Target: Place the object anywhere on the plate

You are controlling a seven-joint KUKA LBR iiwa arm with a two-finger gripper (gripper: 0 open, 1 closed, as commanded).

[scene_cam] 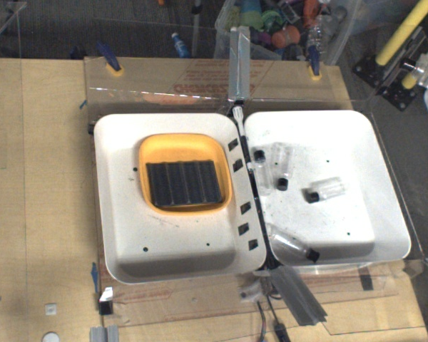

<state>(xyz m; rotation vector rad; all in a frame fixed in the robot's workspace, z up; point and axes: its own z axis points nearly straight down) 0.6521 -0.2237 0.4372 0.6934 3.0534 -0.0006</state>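
**Desk:** Where was the object when the overhead camera caught the bench?

**Photographer:** A dark ribbed block [184, 184] lay flat in the middle of the yellow plate [182, 142], square to it, with bare plate rim showing on every side. If the block was the object meant, I judged the placing done.

**Desk:** And the claw?

**Photographer:** I could not tell whether it was released, clenched or grasping anything. Nothing hung over the plate.

**Desk:** What lay beyond the plate?

**Photographer:** The plate sat in the left bin [121, 248], toward the bin's far half. Right of the plate, past the black-marked divider [246, 191], the right bin [357, 141] held clear vials with dark caps. Two vials [279, 164] lay just beyond the divider. Another vial [324, 189] lay farther right on its side. A fourth vial [292, 246] lay at the near edge (I couldn't make out how it rested).

**Desk:** How would the step be done well from there?

**Photographer:** My reading was that the block should be left alone, with any retreat going straight up so nothing dragged it off centre. If a vial was wanted instead, it looked smooth and likely to roll. A grip across its body, a lift well clear of the divider and a low, gentle release on the plate seemed the safest course.
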